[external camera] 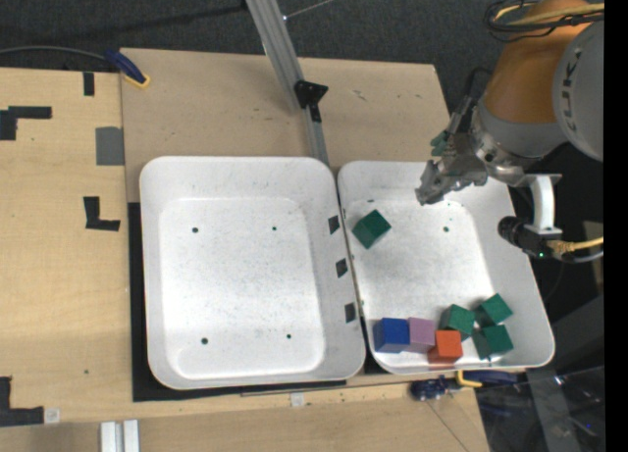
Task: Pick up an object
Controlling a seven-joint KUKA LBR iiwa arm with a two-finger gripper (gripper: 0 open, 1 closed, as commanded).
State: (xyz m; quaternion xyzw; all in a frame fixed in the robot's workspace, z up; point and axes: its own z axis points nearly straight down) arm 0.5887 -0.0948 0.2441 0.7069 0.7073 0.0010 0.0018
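The gripper (pixel 433 188) hangs over the far edge of the right bin (pixel 461 244), near its far right corner, and whether it is spread or closed cannot be told from this view; nothing shows in its grasp. A green block (pixel 371 228) lies tilted and alone near the bin's far left corner, apart from the gripper. Along the near edge a blue block (pixel 392 333), a pale purple block (pixel 422 332), an orange block (pixel 447 344) and three more green blocks (pixel 481 323) sit clustered together.
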